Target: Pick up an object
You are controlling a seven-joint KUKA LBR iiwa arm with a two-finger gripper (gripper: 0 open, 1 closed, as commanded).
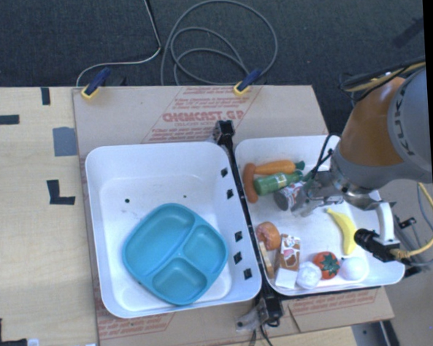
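Right now the likeliest pick is the green bottle (277, 182), lying on its side in the right bin (369, 278), touching the carrot (273, 167) behind it. My claw (304, 199) hangs low just beside the bottle's cap end, and I cannot tell how it is set or whether it has anything. To do this well, I judge I should centre over the bottle's body, not its cap, and line up across its narrow width so the carrot is not pinched too. The banana (343, 229) lies near on my other side, clear enough. Further off sit the tomato (326, 264) and, in the left bin (102, 212), a blue tray (174, 253).
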